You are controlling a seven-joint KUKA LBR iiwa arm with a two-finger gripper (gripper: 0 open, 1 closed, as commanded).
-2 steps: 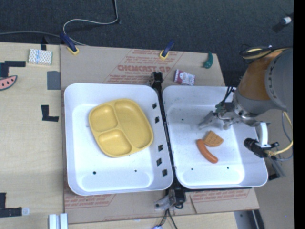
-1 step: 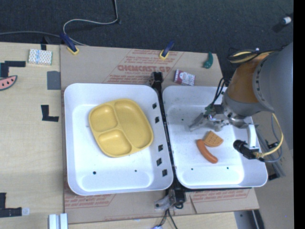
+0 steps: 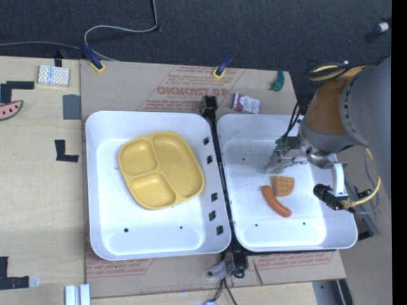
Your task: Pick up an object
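An orange toy sausage [image 3: 276, 201] lies in the right bin [image 3: 251, 224], near its middle. A tan waffle-like piece [image 3: 284, 185] sits right beside it, touching or nearly touching its upper end. My gripper [image 3: 277, 162] hangs low over the right bin, just above and left of the waffle piece. Its metal fingers point down toward the bin floor, and nothing shows between them. A yellow divided plate [image 3: 160, 169] with three compartments rests in the left bin [image 3: 105, 221].
The grey arm with its orange band [image 3: 327, 110] covers the right bin's upper right part. A black divider [image 3: 215, 170] runs between the bins. A small red-and-white packet [image 3: 245, 103] lies on the cardboard behind the right bin. Clips hold the cardboard's far edge.
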